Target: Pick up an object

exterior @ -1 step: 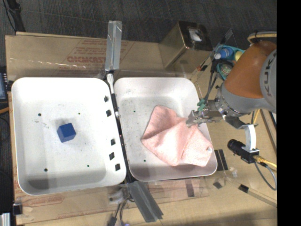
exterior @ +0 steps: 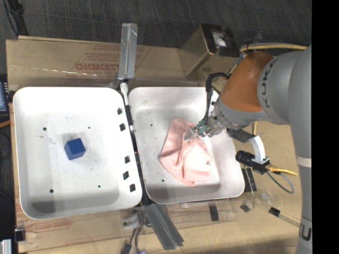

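Over on the right, the grey arm (exterior: 275, 89) reaches across the right bin (exterior: 159, 102), its gripper (exterior: 200, 129) down at the upper edge of the pink cloth (exterior: 186, 152); whether the pincer is spread or pinching, I cannot tell. 1 small blue cube (exterior: 75, 148) sits alone in the left bin (exterior: 32, 115).

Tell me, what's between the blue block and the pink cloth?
In the camera view, bare white bin floor, then the two bins' touching walls, separate the blue block from the pink cloth.
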Controlling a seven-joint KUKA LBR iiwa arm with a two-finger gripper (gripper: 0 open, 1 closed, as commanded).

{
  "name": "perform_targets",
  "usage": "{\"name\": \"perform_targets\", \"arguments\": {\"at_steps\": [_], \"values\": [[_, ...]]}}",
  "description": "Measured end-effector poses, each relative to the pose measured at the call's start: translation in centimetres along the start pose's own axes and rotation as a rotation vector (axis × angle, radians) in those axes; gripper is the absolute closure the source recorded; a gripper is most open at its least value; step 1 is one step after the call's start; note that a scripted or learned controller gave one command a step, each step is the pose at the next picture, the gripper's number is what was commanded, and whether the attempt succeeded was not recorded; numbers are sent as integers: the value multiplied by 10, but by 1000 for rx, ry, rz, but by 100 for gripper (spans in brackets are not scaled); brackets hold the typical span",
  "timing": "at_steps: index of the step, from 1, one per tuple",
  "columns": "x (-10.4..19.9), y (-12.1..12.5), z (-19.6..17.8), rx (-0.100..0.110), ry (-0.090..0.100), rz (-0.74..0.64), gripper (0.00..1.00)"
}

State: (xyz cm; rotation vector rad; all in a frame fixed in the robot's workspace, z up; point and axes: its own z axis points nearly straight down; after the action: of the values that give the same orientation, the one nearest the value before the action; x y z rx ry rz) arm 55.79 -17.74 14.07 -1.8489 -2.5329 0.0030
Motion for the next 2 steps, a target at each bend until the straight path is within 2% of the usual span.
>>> {"name": "perform_targets", "arguments": {"at_steps": [1,2], "values": [[3,67,46,-8,-5,-48,0],[56,61,48,-4,-3,-120,0]]}}
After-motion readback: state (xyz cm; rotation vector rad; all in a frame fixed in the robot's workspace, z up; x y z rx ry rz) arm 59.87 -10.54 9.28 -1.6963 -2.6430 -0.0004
